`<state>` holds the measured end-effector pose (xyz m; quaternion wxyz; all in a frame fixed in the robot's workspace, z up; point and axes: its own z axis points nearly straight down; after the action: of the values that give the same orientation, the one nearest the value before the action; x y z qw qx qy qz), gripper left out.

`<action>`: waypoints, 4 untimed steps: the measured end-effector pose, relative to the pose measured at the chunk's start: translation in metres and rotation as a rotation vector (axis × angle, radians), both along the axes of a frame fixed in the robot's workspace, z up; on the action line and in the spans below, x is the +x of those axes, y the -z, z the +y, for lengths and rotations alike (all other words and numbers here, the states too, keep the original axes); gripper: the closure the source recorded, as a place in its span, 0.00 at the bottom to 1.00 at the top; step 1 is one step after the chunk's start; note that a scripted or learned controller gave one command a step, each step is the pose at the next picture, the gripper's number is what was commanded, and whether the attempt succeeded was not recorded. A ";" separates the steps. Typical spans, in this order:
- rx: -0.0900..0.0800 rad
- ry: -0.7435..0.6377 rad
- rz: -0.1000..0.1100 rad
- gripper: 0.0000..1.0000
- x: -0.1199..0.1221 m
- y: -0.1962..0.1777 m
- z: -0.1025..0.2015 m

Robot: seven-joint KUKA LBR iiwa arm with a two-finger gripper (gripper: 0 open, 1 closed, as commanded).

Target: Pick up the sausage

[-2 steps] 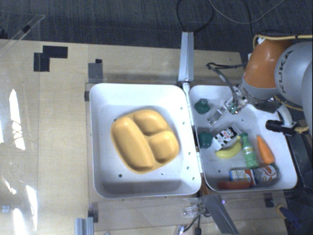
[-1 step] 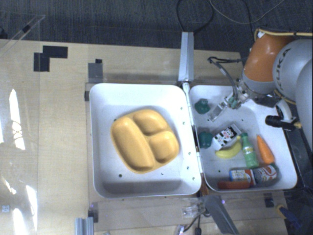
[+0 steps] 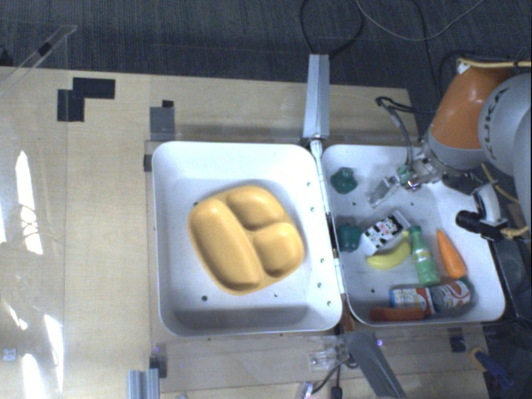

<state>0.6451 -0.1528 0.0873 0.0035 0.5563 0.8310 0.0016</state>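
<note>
The sausage (image 3: 397, 313) is seen nearest the camera, a dark red length lying flat along the near wall of the right bin (image 3: 499, 302), toward its near left corner. Just behind it, touching or nearly so, a can (image 3: 432, 297) with a red, white and blue label is laid on its side. Further in, a green bottle (image 3: 423, 258) is tilted beside an orange carrot (image 3: 451, 254), and a banana (image 3: 389, 256) is curved to the bottle's left. A small black-and-white patterned box (image 3: 384, 230) is noted just behind the banana, with a dark teal object (image 3: 348, 237) against the bin's left wall. A second teal object (image 3: 342, 179) is placed near the far left corner.

In the left bin (image 3: 166, 223) a yellow three-compartment tray (image 3: 246, 237) is set at a slant.

The gripper (image 3: 388, 189) is held over the far part of the right bin, well apart from the sausage. Its fingers are seen slightly parted, with nothing between them. The grey arm (image 3: 511, 131) and its orange band (image 3: 461, 106) are recorded at the right. Beyond the bins, black cables (image 3: 332, 23) are looped on dark flooring.
</note>
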 end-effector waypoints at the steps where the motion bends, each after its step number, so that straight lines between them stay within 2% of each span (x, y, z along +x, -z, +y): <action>1: 0.000 0.147 0.000 0.00 0.026 -0.001 0.014; 2: 0.001 0.160 -0.001 0.00 -0.021 -0.001 0.008; 3: 0.003 0.352 0.000 0.00 0.001 0.000 0.039; 4: 0.003 0.193 -0.003 0.00 -0.037 -0.001 0.051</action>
<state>0.6086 -0.1022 0.0885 0.0040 0.6336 0.7737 0.0031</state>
